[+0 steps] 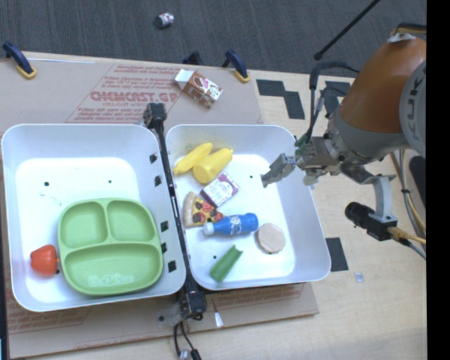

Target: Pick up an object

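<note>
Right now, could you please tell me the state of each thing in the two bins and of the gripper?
gripper: above right bin, holding nothing
green tray: flat in left bin
tomato: beside tray
blue bottle: lying on its side
yellow bottle: lying down

- The gripper hangs over the right bin at the frame's centre right, on a grey arm with an orange band.
- The right bin holds a yellow banana, a yellow bottle, a blue bottle, a green piece and a tan disc.
- The left bin holds a green divided plate and a red tomato, just beside each other at lower left.
- A small carton lies above the bins.
</note>
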Robot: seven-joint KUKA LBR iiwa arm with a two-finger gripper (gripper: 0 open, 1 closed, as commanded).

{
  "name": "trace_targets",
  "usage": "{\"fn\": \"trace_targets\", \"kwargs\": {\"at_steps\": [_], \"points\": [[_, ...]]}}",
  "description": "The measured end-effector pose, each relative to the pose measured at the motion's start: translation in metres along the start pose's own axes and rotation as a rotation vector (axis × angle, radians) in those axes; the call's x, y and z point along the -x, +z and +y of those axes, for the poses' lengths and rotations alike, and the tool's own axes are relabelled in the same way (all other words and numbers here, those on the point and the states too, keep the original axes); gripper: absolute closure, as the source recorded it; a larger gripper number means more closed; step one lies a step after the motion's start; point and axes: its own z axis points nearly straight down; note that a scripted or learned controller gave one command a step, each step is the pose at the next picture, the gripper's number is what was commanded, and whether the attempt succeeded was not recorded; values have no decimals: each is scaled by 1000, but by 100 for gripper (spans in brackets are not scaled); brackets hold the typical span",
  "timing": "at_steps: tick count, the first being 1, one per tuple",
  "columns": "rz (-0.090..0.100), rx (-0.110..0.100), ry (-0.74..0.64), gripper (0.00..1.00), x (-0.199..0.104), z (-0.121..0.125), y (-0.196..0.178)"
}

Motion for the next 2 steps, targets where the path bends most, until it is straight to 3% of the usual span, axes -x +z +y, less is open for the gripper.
{"fn": "trace_targets", "kwargs": {"at_steps": [1,2], "points": [[1,-2,-1,0,-12,-54,109],[0,0,-1,0,-47,93,176]]}}
